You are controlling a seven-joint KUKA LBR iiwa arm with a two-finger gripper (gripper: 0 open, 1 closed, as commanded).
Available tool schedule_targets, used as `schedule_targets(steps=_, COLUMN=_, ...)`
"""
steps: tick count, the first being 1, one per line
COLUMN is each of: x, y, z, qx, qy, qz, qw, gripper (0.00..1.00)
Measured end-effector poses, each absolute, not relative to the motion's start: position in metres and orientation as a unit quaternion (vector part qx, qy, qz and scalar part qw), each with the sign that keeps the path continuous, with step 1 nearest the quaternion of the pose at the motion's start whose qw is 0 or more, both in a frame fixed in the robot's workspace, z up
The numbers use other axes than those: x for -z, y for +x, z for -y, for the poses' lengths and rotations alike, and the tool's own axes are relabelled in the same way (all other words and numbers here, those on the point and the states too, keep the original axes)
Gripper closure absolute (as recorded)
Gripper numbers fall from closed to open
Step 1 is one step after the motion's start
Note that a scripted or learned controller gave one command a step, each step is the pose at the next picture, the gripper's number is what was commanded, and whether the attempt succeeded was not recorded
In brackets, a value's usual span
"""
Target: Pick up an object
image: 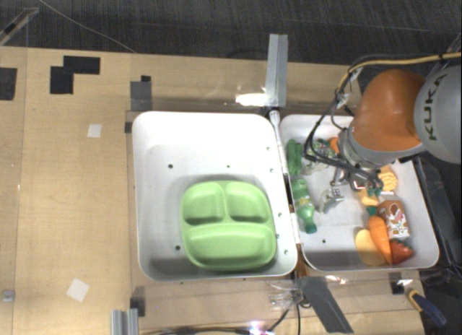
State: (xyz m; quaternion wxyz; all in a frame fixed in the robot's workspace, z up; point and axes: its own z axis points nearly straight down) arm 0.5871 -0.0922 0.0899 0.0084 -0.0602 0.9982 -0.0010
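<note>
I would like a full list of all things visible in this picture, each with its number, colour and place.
shallow white left bin: one, white, left half of the bench.
green plastic divided tray: one, light green, inside the left bin, toward its near right side.
shallow white right bin: one, white, beside the left bin.
green toy items: several, green, along the right bin's left wall.
orange toy carrot: one, orange, near right corner of the right bin.
small mixed toys: a few, yellow, red and brown, right side of the right bin.
arm: one, grey with orange band, over the right bin.
pincer: one, metal, low in the right bin.
</note>
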Motion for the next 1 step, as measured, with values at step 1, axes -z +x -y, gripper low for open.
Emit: schedule_targets(steps=1, x=-0.091, y=0.5331, z=0.1014, qx=0.0006, qy=-0.021, qz=-1.0, qw=0.009, gripper=0.0)
